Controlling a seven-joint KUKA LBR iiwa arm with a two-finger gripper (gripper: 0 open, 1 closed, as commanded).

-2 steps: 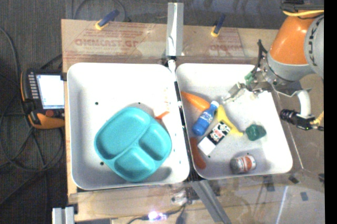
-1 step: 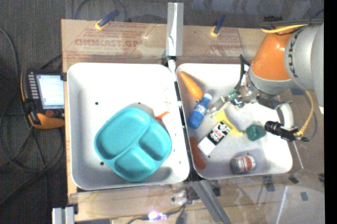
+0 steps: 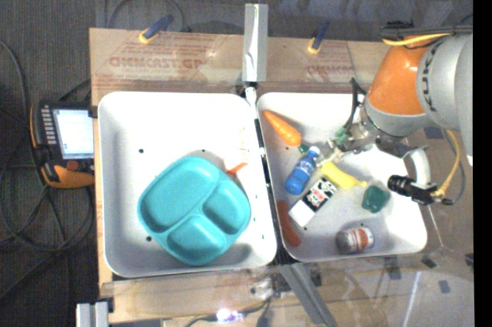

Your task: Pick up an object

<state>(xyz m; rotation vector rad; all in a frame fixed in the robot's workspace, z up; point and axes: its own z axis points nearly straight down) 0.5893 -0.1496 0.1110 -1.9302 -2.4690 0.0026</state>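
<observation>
Arm's down low in the right bin [image 3: 415,237], hand [image 3: 344,139] parked over the yellow thing [image 3: 344,175] next to the blue bottle [image 3: 301,171], probably lining up a grab. Can't tell its grip state.

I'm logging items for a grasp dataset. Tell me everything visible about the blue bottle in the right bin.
The blue bottle is small, looks like glossy plastic, and has a white cap at its upper end. It lies on its side on the floor of the right bin, tilted so the cap points up and right. It sits near the bin's left wall, below the orange carrot and left of a yellow object. Whether it touches the black-and-white box beneath it is unclear.
</observation>
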